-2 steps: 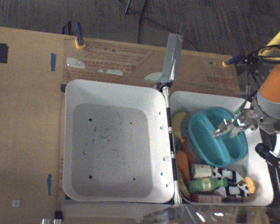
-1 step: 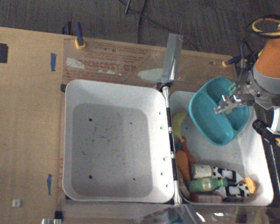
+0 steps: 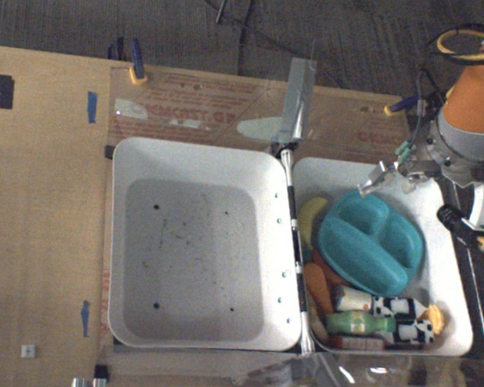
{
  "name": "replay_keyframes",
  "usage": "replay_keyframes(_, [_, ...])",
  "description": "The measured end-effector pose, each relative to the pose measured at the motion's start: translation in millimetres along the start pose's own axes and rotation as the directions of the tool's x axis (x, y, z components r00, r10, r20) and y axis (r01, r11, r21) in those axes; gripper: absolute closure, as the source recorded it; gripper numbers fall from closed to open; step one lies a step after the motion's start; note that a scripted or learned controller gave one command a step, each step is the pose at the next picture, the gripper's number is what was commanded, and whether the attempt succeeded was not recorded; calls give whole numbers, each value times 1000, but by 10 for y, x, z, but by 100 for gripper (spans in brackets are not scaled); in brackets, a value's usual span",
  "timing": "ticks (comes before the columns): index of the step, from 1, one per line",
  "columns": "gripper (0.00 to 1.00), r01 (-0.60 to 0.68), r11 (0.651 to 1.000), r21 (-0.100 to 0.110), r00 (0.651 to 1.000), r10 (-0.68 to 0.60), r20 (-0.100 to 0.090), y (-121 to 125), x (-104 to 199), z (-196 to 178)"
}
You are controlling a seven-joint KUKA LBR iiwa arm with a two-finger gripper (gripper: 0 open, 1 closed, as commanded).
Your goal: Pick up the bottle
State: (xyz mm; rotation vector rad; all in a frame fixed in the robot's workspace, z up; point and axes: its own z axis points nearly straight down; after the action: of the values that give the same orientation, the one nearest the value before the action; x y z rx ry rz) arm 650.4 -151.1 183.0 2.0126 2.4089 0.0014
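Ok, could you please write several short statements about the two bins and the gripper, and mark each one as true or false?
1. The teal divided plate lies in the right bin. True.
2. The green bottle stands upright in the left bin. False: it lies on its side near the front edge of the right bin.
3. The gripper is above the far edge of the right bin, apart from the bottle. True.
4. The teal plate is near the front wall of the left bin. False: it is in the right bin.
5. A yellow object lies beside the plate, against the wall between the bins. True.
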Motion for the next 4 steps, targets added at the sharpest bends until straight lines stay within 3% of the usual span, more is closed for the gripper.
replay_keyframes(1, [0,0,1000,0,1000,0,0,0,-1,0])
replay_keyframes(2, [0,-30,999,-22,1000,30,5,-411,-20,737])
replay_keyframes(3, [0,-97,995,-7,995,97,-25,-351,-464,837])
replay_keyframes(4, [100,-92,996,-24,996,91,-20,-296,-428,749])
